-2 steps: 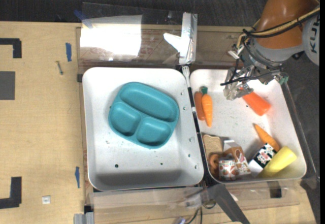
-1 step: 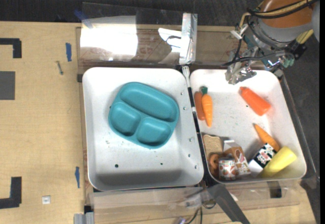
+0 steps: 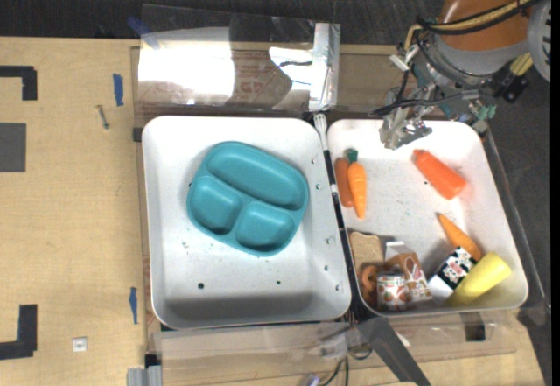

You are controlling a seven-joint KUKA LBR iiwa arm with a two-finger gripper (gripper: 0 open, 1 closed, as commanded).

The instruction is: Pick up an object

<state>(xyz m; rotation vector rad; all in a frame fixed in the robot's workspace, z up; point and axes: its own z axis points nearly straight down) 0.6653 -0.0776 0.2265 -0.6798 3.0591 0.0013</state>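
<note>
Two white bins (image 3: 166, 288), one teal tray (image 3: 248, 196), three carrots (image 3: 356, 185); fingers' (image 3: 402, 132) state unclear.

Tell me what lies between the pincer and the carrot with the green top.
Bare white bin floor separates the pincer from the carrot in the camera view.

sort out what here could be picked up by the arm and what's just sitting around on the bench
For the job:
gripper
right bin
orange carrot with green top
plain orange piece
small orange wedge
yellow piece
bread slice

Lying about:
left bin
teal divided plate
blue tape marks
</note>
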